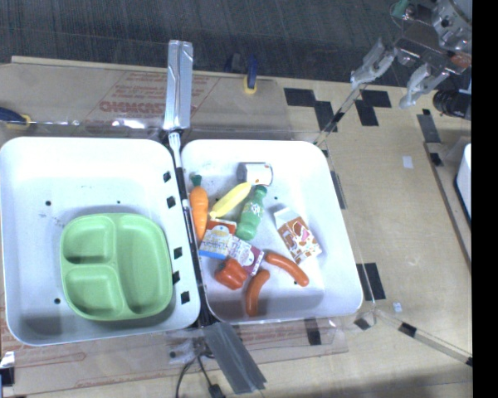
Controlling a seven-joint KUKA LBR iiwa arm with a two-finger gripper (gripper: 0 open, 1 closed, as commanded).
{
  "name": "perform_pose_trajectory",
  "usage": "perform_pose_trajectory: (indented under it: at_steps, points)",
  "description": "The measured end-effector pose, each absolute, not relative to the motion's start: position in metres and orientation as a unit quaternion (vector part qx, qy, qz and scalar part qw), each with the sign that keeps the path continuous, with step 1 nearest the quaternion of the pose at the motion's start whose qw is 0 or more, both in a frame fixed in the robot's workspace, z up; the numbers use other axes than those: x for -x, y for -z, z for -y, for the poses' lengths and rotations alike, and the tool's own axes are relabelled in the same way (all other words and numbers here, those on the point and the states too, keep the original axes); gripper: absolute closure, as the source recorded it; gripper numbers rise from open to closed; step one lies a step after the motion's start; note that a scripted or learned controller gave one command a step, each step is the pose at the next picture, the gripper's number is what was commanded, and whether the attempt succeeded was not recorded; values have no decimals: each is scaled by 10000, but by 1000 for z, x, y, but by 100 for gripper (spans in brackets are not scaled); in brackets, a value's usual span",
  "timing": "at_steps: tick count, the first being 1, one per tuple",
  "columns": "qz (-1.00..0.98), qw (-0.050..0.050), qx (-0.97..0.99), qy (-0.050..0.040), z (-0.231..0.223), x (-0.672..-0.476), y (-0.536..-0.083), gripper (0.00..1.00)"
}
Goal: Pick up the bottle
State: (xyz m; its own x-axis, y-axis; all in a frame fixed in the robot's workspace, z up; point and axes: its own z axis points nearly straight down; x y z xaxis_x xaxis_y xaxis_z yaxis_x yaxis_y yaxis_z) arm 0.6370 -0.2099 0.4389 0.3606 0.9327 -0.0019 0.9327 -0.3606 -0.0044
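Overhead, the gripper (396, 75) hung open and empty at upper right — a clean pick required descending squarely over the green bottle (251, 212), clearing the banana (230, 199).

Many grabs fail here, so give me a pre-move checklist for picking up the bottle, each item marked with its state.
1. Bottle located, green, in the right bin: ok.
2. Gripper open, nothing between its fingers: ok.
3. Gripper above the bottle: not ok, it hangs beyond the bin's far right corner.
4. Room around the bottle: not ok, banana and a packet crowd it.
5. Bottle upright: not ok, it lies flat.
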Motion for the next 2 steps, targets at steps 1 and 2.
perform_pose_trajectory:
  at_steps: [1, 2]
  points:
    - [5654, 13, 8248, -20, 210, -637, -439, 0]
    - [6075, 37, 7943, -36, 167, -657, -289, 0]
